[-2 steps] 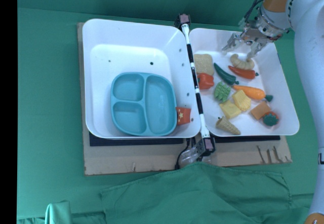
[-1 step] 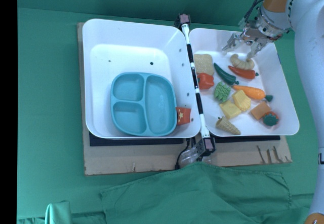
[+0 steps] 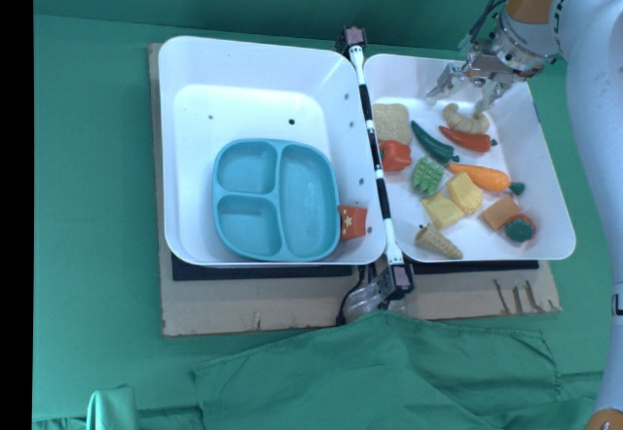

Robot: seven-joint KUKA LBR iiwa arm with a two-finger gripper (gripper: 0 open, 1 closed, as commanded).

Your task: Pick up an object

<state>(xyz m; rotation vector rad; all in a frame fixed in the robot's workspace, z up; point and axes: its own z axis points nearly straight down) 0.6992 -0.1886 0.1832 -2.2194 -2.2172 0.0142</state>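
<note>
Toy foods fill the right bin (image 3: 550, 187) (about eleven, with one carrot (image 3: 479, 175) and two chillies); the gripper (image 3: 470, 88) hovers spread and empty above a peanut (image 3: 465, 119). One blue tray (image 3: 275, 199) lies left.

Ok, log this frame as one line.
two-finger gripper: open, holding nothing | position: above right white bin, far end | nearest: pale curved toy piece | blue divided plate: left bin

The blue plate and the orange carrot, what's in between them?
In the camera view, between the blue divided plastic plate and the orange toy carrot lie the striped black-and-white bar dividing the bins, a red toy pepper and a green ridged toy piece.
</note>
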